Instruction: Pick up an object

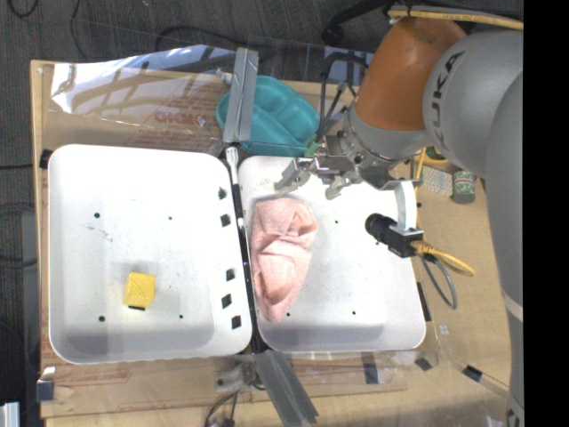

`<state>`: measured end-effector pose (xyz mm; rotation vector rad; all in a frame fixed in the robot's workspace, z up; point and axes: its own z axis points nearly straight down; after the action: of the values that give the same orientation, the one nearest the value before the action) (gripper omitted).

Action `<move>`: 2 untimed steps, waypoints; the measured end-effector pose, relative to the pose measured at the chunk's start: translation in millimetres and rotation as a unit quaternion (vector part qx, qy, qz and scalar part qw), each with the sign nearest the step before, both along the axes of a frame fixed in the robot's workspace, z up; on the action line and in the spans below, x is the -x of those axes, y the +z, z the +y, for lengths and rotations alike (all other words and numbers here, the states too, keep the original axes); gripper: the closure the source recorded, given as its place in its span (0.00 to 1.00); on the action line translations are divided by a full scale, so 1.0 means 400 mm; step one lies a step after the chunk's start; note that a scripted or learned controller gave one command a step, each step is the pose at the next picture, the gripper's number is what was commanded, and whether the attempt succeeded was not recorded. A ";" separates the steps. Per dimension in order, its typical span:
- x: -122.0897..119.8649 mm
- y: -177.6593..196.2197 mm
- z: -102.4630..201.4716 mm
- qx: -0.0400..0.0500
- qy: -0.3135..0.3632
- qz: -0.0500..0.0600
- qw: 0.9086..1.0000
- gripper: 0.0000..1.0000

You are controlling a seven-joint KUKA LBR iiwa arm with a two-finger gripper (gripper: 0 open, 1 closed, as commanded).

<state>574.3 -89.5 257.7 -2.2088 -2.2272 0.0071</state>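
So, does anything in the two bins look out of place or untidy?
Mostly tidy. The crumpled pink cloth lies bunched against the right white bin's left wall. A small yellow block sits in the left white bin.

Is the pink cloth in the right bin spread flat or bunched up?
Bunched up. The pink cloth lies crumpled in folds along the right bin's left side, with the gripper above its upper end.
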 end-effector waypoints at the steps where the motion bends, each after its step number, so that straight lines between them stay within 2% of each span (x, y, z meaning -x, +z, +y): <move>1: 0.159 -0.370 -0.047 -0.001 -0.016 0.001 1.000 0.00; 2: 0.157 -0.345 -0.048 0.000 -0.013 0.001 1.000 1.00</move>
<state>511.4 -108.6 119.5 -2.2372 -2.1962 0.0089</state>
